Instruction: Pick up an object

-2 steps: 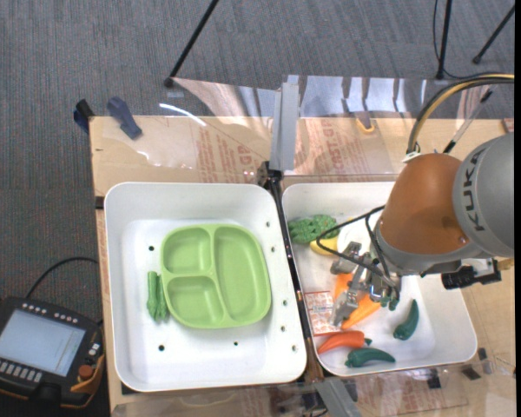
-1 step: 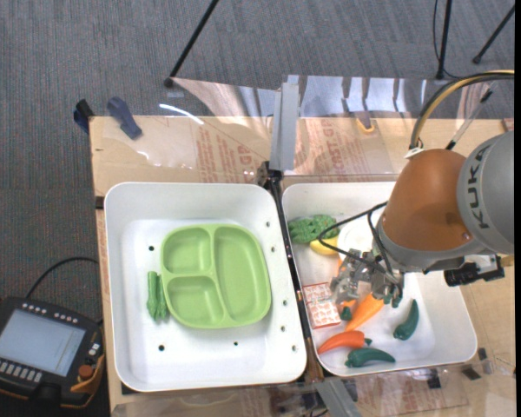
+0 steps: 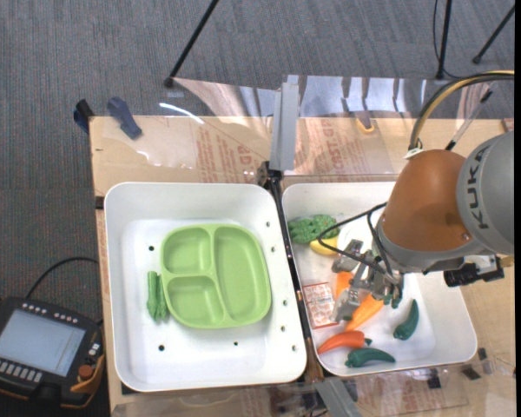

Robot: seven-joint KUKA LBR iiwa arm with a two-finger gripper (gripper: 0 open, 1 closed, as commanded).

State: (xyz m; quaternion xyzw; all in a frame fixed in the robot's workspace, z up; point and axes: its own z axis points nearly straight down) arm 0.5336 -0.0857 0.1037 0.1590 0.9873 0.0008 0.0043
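Note:
My gripper (image 3: 363,287) hangs low in the right bin (image 3: 451,341), under the orange wrist. Directly beneath it lies an orange carrot (image 3: 358,309), partly hidden by the gripper. A leafy green piece (image 3: 311,228) and a yellow banana (image 3: 324,248) lie at the bin's back left. A red-orange pepper (image 3: 340,341) and a dark green pepper (image 3: 371,357) lie near the front wall. Another dark green vegetable (image 3: 406,321) rests to the gripper's right. A small printed packet (image 3: 319,303) lies flat at the carrot's left.
The left bin (image 3: 126,233) holds a light green divided plate (image 3: 215,276) with a green pod (image 3: 156,296) beside its left edge. A metal divider post (image 3: 283,137) stands behind the gap between the bins. A teach pendant (image 3: 39,346) sits at the lower left, off the bench.

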